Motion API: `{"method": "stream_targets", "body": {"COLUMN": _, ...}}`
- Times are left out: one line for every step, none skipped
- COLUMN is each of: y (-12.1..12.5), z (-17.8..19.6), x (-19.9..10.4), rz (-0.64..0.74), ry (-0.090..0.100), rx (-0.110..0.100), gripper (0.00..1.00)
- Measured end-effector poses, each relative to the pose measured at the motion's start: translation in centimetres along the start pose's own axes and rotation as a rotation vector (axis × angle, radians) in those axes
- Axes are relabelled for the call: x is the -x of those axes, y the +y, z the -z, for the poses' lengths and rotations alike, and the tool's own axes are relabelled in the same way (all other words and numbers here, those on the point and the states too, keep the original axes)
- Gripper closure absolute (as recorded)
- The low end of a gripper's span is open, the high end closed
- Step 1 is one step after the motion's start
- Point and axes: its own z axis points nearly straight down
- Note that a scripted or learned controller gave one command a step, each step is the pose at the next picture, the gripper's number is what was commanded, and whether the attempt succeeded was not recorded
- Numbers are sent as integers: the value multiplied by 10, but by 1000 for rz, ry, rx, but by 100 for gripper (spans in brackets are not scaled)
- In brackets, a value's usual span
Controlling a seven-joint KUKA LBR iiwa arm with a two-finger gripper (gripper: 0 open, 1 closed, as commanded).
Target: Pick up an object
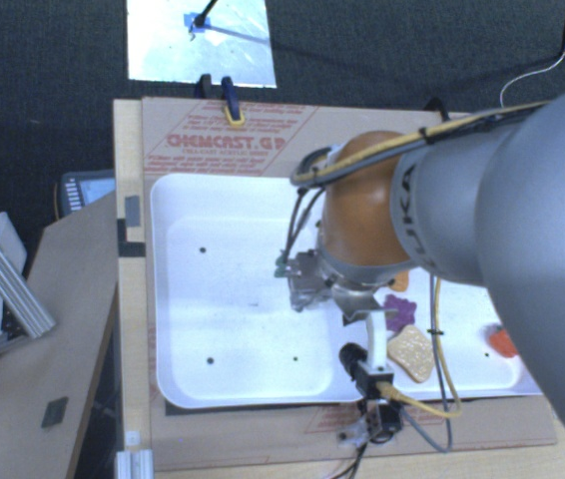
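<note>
My gripper (pixel 307 289) hangs under the orange wrist band, over the divide between the left bin (pixel 178 267) and the right bin (pixel 462 382). The wrist hides its lower end. In the right bin, just right of the gripper, lies a small purple piece (pixel 400 312). A tan waffle-like piece (pixel 413 353) lies below the purple one, near the front wall. Farther right, an orange-red piece (pixel 502 343) peeks out beside the arm. The grey arm covers most of the right bin.
Both bins rest on a cardboard sheet (pixel 233 133) held by a clamp (pixel 231 103) at the back edge. An aluminium rail (pixel 3 277) leans at the far left, off the bench.
</note>
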Motion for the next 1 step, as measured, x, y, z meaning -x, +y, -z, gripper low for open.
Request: {"method": "stream_targets", "body": {"y": 11, "z": -81, "x": 2, "rz": 3, "ry": 2, "rx": 5, "gripper": 100}}
